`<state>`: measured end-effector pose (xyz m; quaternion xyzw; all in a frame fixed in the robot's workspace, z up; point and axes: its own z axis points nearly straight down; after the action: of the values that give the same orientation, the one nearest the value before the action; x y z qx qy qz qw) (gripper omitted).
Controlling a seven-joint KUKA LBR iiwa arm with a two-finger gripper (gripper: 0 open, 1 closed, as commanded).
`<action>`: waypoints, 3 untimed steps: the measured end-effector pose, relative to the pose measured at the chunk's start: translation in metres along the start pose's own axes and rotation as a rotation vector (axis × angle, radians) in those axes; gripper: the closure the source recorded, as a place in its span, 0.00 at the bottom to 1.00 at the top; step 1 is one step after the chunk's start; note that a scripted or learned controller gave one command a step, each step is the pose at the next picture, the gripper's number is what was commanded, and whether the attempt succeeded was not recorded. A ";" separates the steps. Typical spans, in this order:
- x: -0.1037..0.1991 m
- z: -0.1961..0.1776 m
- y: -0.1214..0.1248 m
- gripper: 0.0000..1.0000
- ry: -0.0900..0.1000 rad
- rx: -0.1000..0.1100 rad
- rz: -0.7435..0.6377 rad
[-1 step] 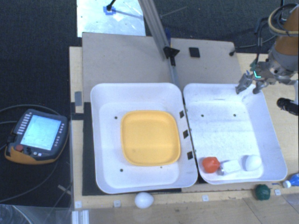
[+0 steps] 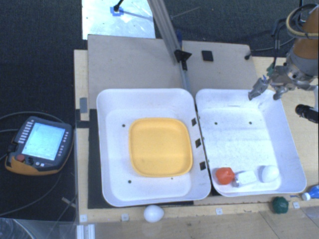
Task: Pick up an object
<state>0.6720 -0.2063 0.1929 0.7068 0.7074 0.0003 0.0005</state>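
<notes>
The right white bin (image 2: pixel 249 133) holds three small things along its near edge: a red-orange lump (image 2: pixel 224 175), a small white bottle-like piece (image 2: pixel 245 178) and a white ball (image 2: pixel 269 173). My gripper (image 2: pixel 266 91) hangs over the far right corner of that bin, well away from those things. Its two fingers (image 2: pixel 257 90) are spread apart with nothing between them. The left white bin (image 2: pixel 112 128) holds a square yellow plate (image 2: pixel 161 146).
A white egg-shaped object (image 2: pixel 153 213) lies on the bench in front of the left bin. A dark green ball (image 2: pixel 280 204) and a blue-tipped item (image 2: pixel 311 194) sit off the right bin's near corner. A teach pendant (image 2: pixel 39 144) rests at left. A slanted metal pole (image 2: pixel 167 21) rises behind.
</notes>
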 end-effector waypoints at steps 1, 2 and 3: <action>-0.004 0.056 0.007 0.00 0.001 0.004 0.000; -0.003 0.104 0.007 0.00 0.001 0.003 0.000; -0.004 0.091 0.009 1.00 -0.001 -0.002 -0.001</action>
<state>0.6807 -0.2101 0.1021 0.7064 0.7079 0.0006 0.0016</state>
